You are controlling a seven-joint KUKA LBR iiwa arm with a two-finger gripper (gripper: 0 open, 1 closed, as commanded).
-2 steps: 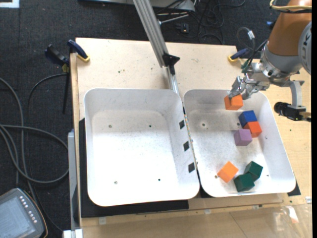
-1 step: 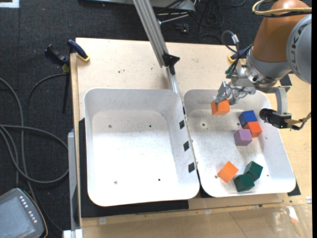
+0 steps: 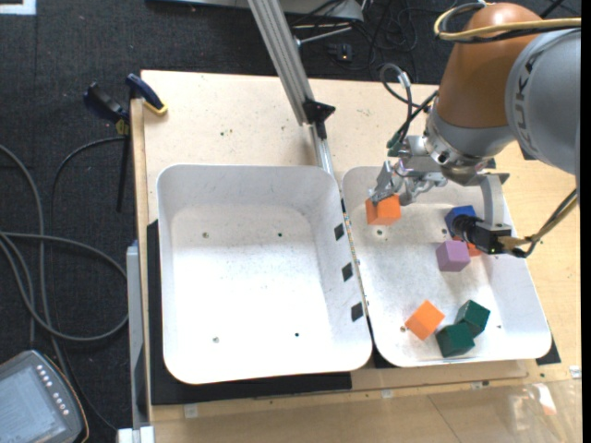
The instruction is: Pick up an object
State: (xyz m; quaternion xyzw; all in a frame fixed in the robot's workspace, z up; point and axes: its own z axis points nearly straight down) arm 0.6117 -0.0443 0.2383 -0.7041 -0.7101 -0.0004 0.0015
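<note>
Orange block (image 3: pixel 383 210) | clasped by gripper (image 3: pixel 391 195) over right bin (image 3: pixel 522 317) | arm (image 3: pixel 517 72) lettering: "KU"

- Wooden bench top (image 3: pixel 231 109), pale, bearing both bins.
- Blue and yellow clamp (image 3: pixel 125 100) at the bench's upper left corner.
- Aluminium rail (image 3: pixel 282 49), running at a slant toward the bins' shared edge.
- Black cables (image 3: pixel 46 247) on the dark floor, left.
- Grey pendant (image 3: pixel 32 400), lower left corner.
</note>
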